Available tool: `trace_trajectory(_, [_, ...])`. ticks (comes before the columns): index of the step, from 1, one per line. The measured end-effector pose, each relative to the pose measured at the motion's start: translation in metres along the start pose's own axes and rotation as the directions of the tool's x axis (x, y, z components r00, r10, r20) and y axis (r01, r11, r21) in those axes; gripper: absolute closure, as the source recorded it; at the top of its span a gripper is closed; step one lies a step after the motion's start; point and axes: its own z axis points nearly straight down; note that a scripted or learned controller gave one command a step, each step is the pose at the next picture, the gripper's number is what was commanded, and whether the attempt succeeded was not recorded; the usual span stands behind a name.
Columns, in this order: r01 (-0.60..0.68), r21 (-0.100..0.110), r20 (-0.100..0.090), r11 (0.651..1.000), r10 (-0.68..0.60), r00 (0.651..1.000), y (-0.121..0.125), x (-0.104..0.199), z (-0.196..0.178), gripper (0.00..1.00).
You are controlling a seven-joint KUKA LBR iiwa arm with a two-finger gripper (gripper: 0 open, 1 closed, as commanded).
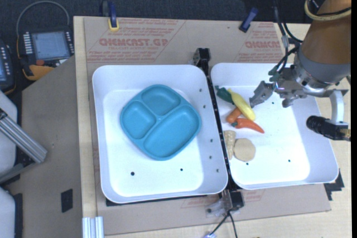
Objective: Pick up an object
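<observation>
Several toy foods lie along the left side of the right bin (290,167): a yellow banana (242,105) over a green piece (224,94), an orange carrot (234,116), a red-orange pepper (249,126), a round tan cookie (244,150) and a pale beige piece (229,142). My gripper (274,98) hangs over the upper middle of that bin, just right of the banana. It is open, nothing sits between its fingers, and the left finger (260,95) points down toward the banana's end.
The left bin (111,170) holds a blue divided plate (160,121). A black clamp (202,56) sits at the top of the seam between the bins. A black part of the arm (329,127) reaches over the right bin's right edge.
</observation>
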Motion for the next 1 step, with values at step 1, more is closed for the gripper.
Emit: trace_trajectory(1, [0.003,-0.013,0.001,1.0,-0.003,1.0,0.0025,0.0001,-0.0063,0.0])
